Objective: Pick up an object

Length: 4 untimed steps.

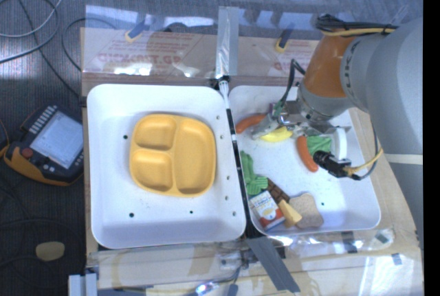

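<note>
A: Quick one. Arm comes in from 3 o'clock, gripper (285,119) low in the right bin (357,209), over the cluster at the bin's 11 o'clock.

B: Jaws?

A: Can't tell, the wrist covers them. Nothing visibly held.

B: Which object is it after?

A: My guess is the yellow banana-like piece (275,136), touching or just under the tool. An orange sausage-shaped piece (249,123) lies just beside it toward 10 o'clock. Another orange piece (306,152) sits toward 4 o'clock next to a green leafy item (320,144).

B: Orientation of the yellow one?

A: Lying flat, long axis roughly 9 to 3 o'clock, slightly tilted, one tip toward 9.

B: Handling?

A: Looks like toy plastic food, so probably light, stiff, smooth, a bit slippery. Best taken across the narrow middle, jaws closing square to the long axis; near a tip it would likely squirt out.

B: Anything else?

A: Bread slice (306,209) and a small carton (265,208) at the bin's 6 o'clock, yellow divided plate (173,154) in the left bin (110,171). All on the table
</note>
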Available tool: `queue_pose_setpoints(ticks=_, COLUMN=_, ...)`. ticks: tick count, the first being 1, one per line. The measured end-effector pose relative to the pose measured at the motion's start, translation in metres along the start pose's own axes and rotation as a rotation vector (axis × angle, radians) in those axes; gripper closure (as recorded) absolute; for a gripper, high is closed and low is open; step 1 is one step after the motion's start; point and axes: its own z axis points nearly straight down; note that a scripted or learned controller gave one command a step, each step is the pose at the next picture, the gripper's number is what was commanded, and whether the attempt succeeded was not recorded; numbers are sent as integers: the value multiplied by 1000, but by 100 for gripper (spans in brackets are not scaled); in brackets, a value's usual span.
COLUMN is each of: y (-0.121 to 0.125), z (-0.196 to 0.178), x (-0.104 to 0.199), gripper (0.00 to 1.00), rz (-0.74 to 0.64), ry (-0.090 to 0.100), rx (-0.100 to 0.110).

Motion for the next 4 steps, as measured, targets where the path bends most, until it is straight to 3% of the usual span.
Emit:
queue_pose_setpoints(ticks=1, y=-63, z=-95, x=35, gripper=0, rz=-102, ry=2, rx=12)
queue_pose_setpoints(ticks=2, y=-37, z=-11, x=-31, gripper=0, rz=-47, ry=-2, rx=-2)
queue_pose_setpoints(ticks=3, y=-50, z=-9, x=-74, gripper=0, rz=-105, ry=-2, rx=-18)
queue_pose_setpoints(ticks=4, y=-50, z=-18, x=-73, gripper=100, rz=-106, ry=-1, rx=-19)
